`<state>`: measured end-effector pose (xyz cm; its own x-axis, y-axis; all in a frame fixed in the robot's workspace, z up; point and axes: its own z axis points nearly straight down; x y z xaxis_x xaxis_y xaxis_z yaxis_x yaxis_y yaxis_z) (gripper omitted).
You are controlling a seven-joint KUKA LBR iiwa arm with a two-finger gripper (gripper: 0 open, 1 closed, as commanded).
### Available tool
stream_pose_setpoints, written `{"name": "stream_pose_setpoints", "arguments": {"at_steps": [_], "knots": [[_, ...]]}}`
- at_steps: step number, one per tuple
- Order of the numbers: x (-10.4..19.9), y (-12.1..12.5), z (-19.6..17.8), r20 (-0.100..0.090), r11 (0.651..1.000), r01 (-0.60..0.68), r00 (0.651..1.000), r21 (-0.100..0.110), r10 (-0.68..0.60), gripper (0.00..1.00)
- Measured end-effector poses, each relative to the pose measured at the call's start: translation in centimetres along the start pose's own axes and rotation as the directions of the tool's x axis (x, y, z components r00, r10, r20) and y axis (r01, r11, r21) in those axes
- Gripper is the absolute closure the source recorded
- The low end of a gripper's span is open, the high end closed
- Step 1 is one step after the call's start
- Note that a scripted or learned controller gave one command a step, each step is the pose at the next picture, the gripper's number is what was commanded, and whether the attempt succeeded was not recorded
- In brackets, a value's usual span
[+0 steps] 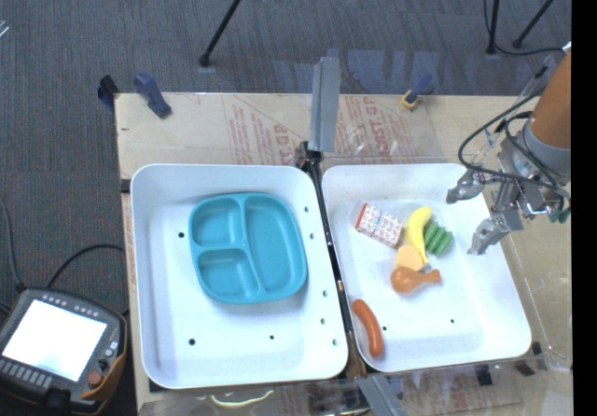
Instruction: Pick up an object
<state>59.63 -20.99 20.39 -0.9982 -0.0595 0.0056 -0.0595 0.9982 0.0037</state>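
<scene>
The right bin [485,325] holds a cluster of toy food: a red-and-white patterned packet [378,223], a yellow banana [419,225], a green pod piece [437,239], an orange drumstick [413,279] with a pale yellow piece [409,257] just above it, and a red-orange sausage [368,326] near the front left corner. My gripper [473,215] hangs over the bin's right rear part, to the right of the green piece and apart from it. Its two fingers are spread wide, with nothing between them.
The left bin [159,312] carries a blue three-compartment plate [249,247]. A grey upright post [325,106] stands behind the seam between the bins. Blue [151,94] and yellow [412,97] clamps sit on the bench's back edge. A teach pendant [58,344] lies on the floor at left.
</scene>
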Motion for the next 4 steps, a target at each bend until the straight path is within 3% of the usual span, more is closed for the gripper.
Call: {"name": "stream_pose_setpoints", "arguments": {"at_steps": [1, 2, 3, 4], "knots": [[-0.3, 0.3, 10.6, 0.006, 0.995, 0.101, 0.995, 0.003, -0.101, 0.00], [-0.7, 0.1, 9.4, 0.010, 0.998, 0.062, 0.998, 0.004, -0.062, 0.00], [-0.6, 0.2, 11.7, 0.005, 0.754, 0.657, 0.754, 0.004, -0.657, 0.00], [-0.2, 0.9, 4.6, 0.006, 0.616, 0.787, 0.616, 0.012, -0.788, 0.00]]}}
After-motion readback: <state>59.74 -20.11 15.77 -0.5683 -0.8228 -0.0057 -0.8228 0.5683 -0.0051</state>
